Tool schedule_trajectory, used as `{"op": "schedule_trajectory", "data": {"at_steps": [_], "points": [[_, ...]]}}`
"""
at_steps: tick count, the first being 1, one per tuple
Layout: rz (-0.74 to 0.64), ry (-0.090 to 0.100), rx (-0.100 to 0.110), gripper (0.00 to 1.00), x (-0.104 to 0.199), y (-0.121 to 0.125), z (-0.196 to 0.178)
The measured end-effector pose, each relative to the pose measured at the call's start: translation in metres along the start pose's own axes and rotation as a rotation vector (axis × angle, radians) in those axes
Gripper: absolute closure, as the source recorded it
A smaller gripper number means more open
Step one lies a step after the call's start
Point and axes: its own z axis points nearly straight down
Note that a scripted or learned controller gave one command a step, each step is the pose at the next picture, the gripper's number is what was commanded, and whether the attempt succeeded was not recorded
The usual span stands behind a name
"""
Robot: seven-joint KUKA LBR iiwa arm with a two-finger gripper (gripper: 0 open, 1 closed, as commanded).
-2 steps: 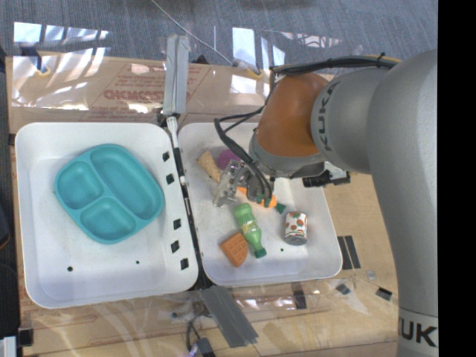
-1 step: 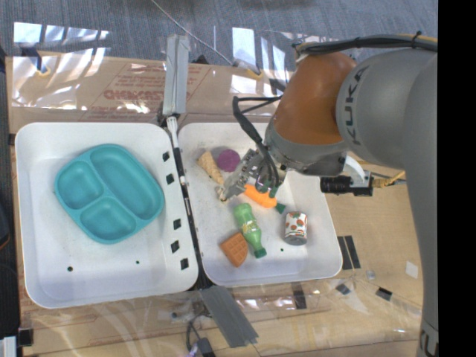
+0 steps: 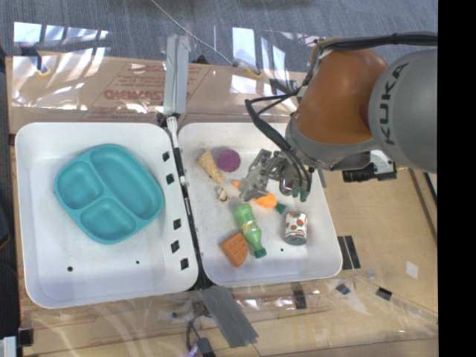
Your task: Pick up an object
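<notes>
A robotics lab: a KUKA arm (image 3: 372, 103) over two white bins (image 3: 44, 274) on a taped, plastic-sheeted worktop (image 3: 387, 222).

Right bin (image 3: 327, 262): crowded centre — ice-cream cone (image 3: 210, 165), purple disc (image 3: 227, 158), orange piece (image 3: 263, 199), green bottle (image 3: 249, 230), waffle (image 3: 234, 250), can (image 3: 295, 227). Open floor along near edge. Left bin (image 3: 30, 274): teal tray (image 3: 109, 192) mid-floor, bare margin around.

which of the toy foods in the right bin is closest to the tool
The orange carrot-like piece, lying right under the tool; the green bottle, can and waffle lie farther toward the front.
</notes>
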Motion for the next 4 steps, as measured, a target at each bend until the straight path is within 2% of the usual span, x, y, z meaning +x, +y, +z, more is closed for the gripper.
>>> {"op": "schedule_trajectory", "data": {"at_steps": [1,2,3,4], "points": [[-0.184,0.006,0.0,1.0,0.055,-0.031,0.003],[-0.443,0.001,0.0,1.0,0.055,-0.029,-0.024],[-0.8,0.002,-0.002,1.0,0.024,-0.018,-0.005],[-1.116,0.006,-0.003,1.0,0.024,-0.056,0.014]]}}
